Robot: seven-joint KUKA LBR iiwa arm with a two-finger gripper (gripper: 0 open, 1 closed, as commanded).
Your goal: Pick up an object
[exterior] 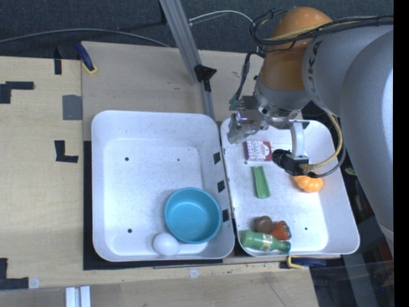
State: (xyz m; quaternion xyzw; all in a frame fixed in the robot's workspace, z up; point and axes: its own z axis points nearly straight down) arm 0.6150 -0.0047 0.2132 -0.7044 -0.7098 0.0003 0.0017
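We judge the task barely begun: nothing is lifted yet, and every object lies on a bin floor. The gripper hangs over the far left corner of the right bin, close to the wall it shares with the left bin. Whether it is spread or pressed together we cannot tell, since the wrist hides its tip, and we see nothing caught in it.

The likeliest target, in our view, is the red-and-white packet, which lies just beside the gripper, on its near right. A green stick lies a little further toward the near edge, and an orange piece sits well off to the right. A brown lump, a small red-orange item and a green bottle cluster at the bin's near edge, well apart from the gripper. Across the wall, a blue bowl and a white ball touch each other in the left bin.

What remains is the whole pick: settling onto an object, closing and lifting.

The arm reaches in from the right, its orange band above the wrist, with the tool pointing steeply down into the bin.
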